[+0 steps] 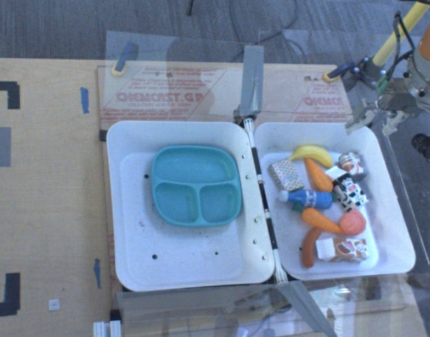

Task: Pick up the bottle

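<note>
- Even, soft light from overhead; the scene is bright, with no deep shadows.
- The two shallow white plastic bins [130, 258] look slightly washed out, near overexposed.
- A clear plastic sheet [200, 76] above the bins carries faint pale reflections.
- Overall sharpness is modest; small toys in the right bin look soft, labels unreadable.
- The top-right corner is mildly blurred.

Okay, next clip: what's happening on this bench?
A robot arm is meant to pick up the bottle, which lies untouched on its side in the right bin among toy food. The pincer hangs above that bin's far right corner, holding nothing visible. The left bin holds a teal divided plate.
</note>
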`<action>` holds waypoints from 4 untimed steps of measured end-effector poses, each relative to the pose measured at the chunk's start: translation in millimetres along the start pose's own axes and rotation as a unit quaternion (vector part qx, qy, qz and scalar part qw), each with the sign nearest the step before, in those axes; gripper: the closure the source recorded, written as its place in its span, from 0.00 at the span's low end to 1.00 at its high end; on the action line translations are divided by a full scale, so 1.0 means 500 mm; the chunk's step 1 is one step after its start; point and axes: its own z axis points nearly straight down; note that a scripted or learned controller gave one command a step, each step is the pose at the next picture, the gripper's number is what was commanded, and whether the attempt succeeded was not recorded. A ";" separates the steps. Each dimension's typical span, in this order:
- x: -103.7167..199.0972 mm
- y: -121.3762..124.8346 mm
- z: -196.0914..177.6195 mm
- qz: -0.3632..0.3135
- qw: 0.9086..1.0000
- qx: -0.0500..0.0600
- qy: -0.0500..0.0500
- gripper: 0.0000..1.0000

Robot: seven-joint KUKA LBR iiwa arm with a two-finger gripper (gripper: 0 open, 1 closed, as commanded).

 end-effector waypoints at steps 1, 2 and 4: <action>0.080 -0.145 0.158 0.030 1.000 0.000 0.000 0.00; 0.149 -0.205 0.318 0.063 0.998 0.001 0.000 0.00; 0.131 -0.179 0.351 0.084 0.996 -0.005 0.001 1.00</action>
